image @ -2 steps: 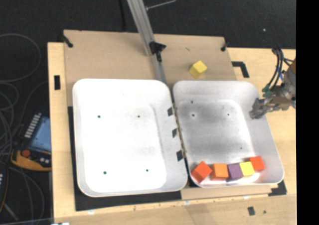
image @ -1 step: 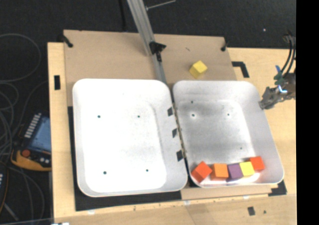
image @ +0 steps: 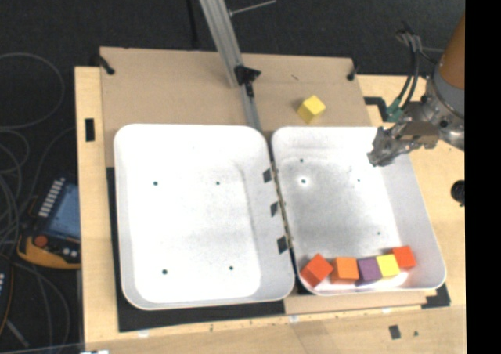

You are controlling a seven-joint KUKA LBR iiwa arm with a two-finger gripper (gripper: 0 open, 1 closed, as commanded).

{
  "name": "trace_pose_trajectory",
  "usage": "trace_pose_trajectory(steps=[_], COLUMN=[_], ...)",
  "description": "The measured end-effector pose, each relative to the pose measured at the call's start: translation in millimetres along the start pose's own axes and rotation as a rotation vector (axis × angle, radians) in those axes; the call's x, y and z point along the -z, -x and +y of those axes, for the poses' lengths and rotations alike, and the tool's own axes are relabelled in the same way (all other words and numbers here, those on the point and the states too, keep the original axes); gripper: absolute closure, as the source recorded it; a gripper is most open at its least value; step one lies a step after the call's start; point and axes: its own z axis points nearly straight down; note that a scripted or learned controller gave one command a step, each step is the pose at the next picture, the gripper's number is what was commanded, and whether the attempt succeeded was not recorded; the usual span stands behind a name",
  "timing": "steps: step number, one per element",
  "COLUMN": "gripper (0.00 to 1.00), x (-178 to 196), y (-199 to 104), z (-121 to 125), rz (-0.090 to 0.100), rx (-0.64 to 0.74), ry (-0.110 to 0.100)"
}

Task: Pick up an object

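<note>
A row of small cubes lies along the near edge of the right bin (image: 415, 211): an orange-red cube (image: 318, 269), an orange one (image: 345, 268), a purple one (image: 369, 269), a yellow one (image: 388, 266) and a red-orange one (image: 404, 257). Another yellow cube (image: 311, 108) rests on the brown board behind the bins. My gripper (image: 381, 153) hangs over the far right corner of the right bin, well away from the cubes. Nothing shows between its fingers.
The left bin (image: 133, 211) sits beside the right one, joined at a hinged middle edge. A slanted metal rail (image: 223, 27) runs from the back toward the bins' junction. Cables and a handheld pendant (image: 55, 223) lie off the bench at left.
</note>
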Motion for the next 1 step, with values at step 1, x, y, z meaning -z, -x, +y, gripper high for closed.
trace_pose_trajectory(steps=[1], gripper=[1.0], x=[55.0], y=[-64.5], z=[-23.7], rz=[0.0], rx=[-0.002], ry=[0.001])
